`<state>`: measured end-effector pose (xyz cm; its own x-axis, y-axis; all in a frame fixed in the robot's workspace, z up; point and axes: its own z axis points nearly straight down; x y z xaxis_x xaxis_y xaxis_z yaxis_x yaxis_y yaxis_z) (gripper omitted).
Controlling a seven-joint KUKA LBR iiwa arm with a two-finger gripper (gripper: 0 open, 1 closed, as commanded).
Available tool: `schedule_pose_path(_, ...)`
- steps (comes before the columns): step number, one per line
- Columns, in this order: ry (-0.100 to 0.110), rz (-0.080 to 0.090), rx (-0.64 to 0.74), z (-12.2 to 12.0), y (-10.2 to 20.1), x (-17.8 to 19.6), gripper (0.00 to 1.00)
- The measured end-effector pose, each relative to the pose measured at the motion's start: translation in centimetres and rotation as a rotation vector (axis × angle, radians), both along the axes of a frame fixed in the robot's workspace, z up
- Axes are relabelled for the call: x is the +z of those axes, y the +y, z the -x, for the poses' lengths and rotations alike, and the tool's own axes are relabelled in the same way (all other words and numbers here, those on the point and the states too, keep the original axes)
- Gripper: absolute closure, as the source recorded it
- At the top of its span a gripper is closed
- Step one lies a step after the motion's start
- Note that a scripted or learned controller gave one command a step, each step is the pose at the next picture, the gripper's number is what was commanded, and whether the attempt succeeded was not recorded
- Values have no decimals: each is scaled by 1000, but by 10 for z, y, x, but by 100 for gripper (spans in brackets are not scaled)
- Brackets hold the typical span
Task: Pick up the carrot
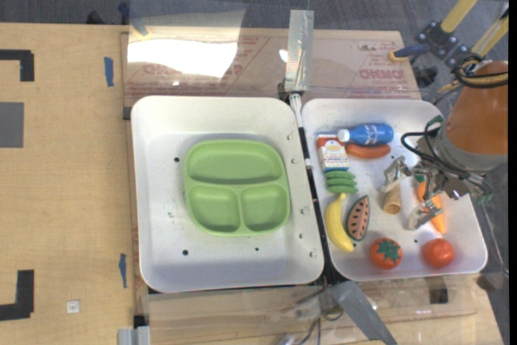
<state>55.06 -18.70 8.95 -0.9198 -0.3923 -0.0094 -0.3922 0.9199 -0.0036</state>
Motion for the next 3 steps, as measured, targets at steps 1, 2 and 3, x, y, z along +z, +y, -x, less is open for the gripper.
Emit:
schedule_pose_path(1, -1, -1, -355, 35, -28, 0, 0)
schedule_pose_path(2, -14, -1, -352, 30, -27, 13, 100)
schedule_pose_path(3, 2, -5, -621, 48, 31, 65, 100)
